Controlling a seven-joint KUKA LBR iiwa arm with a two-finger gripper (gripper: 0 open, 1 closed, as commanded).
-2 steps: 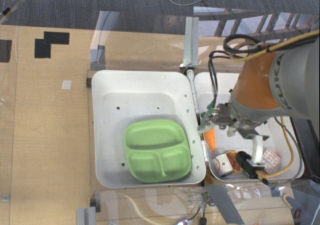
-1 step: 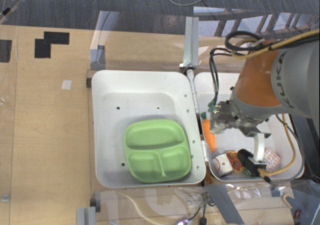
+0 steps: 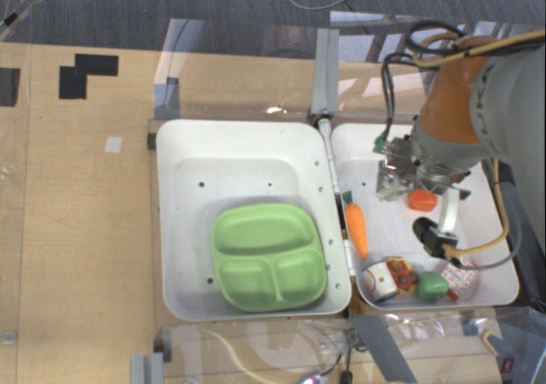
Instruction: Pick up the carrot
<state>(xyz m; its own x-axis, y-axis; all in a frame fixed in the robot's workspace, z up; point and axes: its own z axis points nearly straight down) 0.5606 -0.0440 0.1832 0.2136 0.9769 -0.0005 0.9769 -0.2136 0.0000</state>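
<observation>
The carrot is orange with a small green top. It lies lengthwise along the left wall of the right bin, with the green end pointing to the back. My gripper hangs over the middle of that bin, to the right of the carrot and a little behind it, and does not touch it. A small orange-red round thing sits right beside the gripper's lower right side. I cannot tell whether the gripper touches it.
The left bin holds a green divided plate at its front. At the front of the right bin lie a small can, a red and yellow item, a green item and a small packet.
</observation>
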